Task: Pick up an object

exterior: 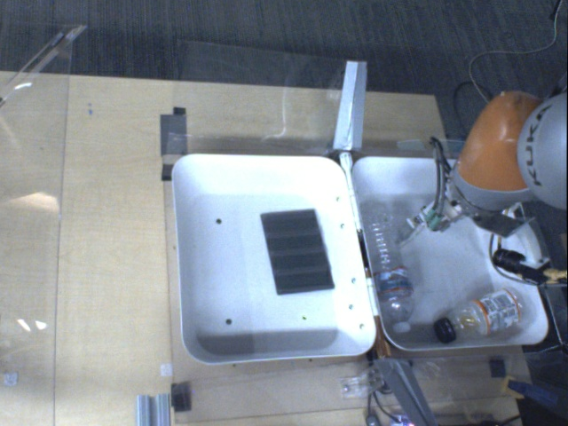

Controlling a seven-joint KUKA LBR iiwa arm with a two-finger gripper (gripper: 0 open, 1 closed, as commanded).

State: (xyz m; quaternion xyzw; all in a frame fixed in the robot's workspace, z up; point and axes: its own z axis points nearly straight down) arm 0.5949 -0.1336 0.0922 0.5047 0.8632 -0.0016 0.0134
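— Where was your gripper (432, 218)?

— Over the right bin (417, 177), below my orange band. Whether it was wide or narrow, I couldn't tell.

— And the objects?

— A clear, ribbed plastic bottle (388, 269) lay along that bin's left wall. Another bottle (477, 316), black-capped and labelled, lay near the front rim. A flat, dark, ridged rectangle (296, 251) sat in the smooth white left bin (204, 238).
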